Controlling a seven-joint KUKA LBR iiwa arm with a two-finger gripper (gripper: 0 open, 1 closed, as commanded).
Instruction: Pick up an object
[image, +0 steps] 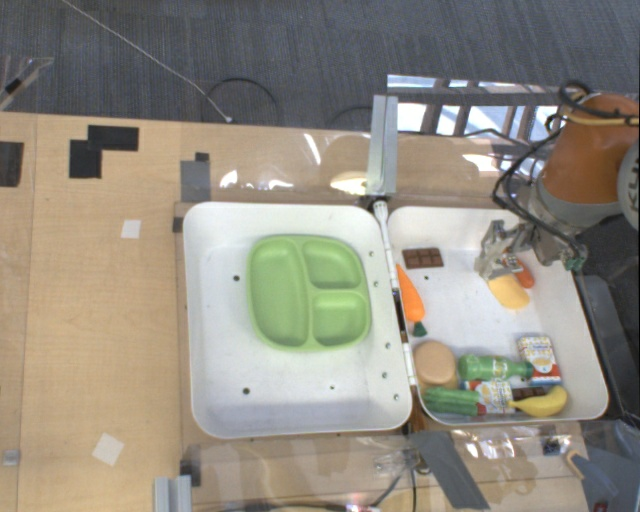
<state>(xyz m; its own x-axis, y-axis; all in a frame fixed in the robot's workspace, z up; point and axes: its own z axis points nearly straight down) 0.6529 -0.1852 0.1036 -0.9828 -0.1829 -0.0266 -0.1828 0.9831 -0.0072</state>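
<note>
Here, nearest the camera along the right bin's (590, 385) lower edge, a banana (545, 403) lies at lower right, touching a cucumber (450, 401) that runs left from it. Just above them rest a green bottle (495, 368), a small carton (537, 357) at its right end and a round bun (436, 363) at its left. Higher up, a carrot (410, 294) lies along the bin's left wall, with a chocolate bar (421, 259) beside its upper end. In the bin's upper right, the gripper (497, 262) hangs over a yellow piece (509, 292) and a small red item (521, 272); whether its fingers are apart or together cannot be told. The left bin (215, 400) holds a green tray (307, 292) with three compartments. At the frame's upper right, the arm's orange band (590, 160) rises above the wrist.
</note>
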